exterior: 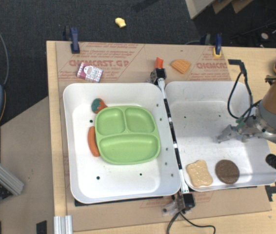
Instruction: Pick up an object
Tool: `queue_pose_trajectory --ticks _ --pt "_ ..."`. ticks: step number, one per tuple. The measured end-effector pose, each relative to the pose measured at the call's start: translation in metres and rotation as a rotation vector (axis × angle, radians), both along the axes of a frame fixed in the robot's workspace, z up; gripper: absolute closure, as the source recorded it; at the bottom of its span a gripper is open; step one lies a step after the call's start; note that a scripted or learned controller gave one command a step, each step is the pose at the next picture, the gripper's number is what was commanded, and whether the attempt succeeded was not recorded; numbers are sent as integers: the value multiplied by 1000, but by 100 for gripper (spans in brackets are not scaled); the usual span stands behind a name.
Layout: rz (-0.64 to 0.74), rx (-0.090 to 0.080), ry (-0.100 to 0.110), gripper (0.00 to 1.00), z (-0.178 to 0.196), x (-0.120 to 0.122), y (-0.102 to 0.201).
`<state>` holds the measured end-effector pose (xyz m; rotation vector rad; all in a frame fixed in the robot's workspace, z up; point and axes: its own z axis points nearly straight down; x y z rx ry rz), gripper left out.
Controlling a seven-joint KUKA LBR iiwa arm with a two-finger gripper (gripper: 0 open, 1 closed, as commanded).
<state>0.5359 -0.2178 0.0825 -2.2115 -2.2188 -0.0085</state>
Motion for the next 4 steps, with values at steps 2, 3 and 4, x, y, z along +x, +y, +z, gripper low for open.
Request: queue_pose_trajectory --ticks 2,3,4 --pt "-1 -2 -2 0 9 60 -2" --pt "-4 -6 3 0 2 1 2" --pt "3 -15 -18 0 72 109 13"
